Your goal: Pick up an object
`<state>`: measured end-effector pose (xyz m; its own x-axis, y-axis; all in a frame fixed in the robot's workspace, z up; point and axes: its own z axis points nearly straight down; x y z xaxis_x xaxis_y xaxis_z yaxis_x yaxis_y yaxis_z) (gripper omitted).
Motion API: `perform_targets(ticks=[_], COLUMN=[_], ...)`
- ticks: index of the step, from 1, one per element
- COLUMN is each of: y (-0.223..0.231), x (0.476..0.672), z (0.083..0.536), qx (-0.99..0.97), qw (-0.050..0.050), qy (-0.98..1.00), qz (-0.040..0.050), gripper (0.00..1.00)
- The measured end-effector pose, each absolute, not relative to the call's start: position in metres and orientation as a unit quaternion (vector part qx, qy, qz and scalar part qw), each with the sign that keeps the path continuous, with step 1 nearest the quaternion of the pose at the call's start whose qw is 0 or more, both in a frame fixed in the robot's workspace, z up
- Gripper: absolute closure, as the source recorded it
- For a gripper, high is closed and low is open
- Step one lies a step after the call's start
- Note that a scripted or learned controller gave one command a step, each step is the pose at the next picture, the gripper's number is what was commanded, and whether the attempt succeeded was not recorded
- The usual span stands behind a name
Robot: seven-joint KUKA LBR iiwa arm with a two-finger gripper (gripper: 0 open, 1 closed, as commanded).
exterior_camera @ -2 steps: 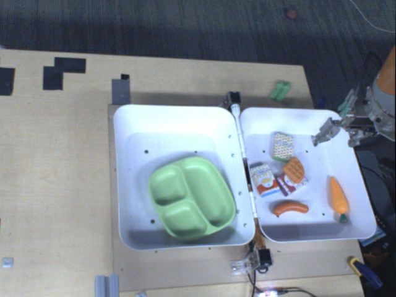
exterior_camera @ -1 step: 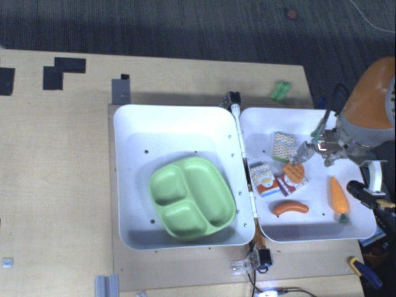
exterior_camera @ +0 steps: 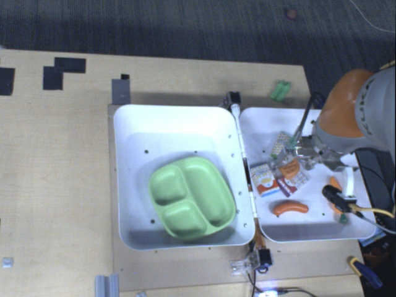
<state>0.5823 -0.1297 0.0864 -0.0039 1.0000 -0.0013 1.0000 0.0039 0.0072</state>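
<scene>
The grey arm, with its orange band, reaches in from 3 o'clock over the right bin. The gripper hangs low just 9 o'clock of that bin's middle, above a huddle of small things. Whether it is spread or closed cannot be told from this angle, and nothing can be seen clamped in it.

Right under the gripper lies a small orange-brown item, touching or just beside the tip; which of the 2 cannot be told. Around it sit flat packets: a patterned packet toward 11 o'clock, a white packet with a red edge toward 9 o'clock against the bin's inner wall, and a purplish packet just 6 o'clock of the gripper. An orange sausage lies alone at 6 o'clock, near the front wall and apart from the packets. A small orange piece rests at 4 o'clock.

The left bin holds 1 green plate with 3 compartments, tilted toward 5 o'clock. On the bench, a small green thing lies beyond the right bin's 12 o'clock rim.
</scene>
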Motion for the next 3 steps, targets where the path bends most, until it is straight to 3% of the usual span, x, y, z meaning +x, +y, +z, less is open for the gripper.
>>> perform_targets(ticks=[1,2,3], y=[-0.129,-0.065,-0.096], x=[0.584,0.564,0.487], z=[0.097,0.198,0.185], qx=[0.705,0.705,0.706], qw=[0.005,0.002,0.001], qy=[0.709,0.709,0.708], qz=[0.0036,0.0021,0.0004], gripper=[1.00,1.00,1.00])
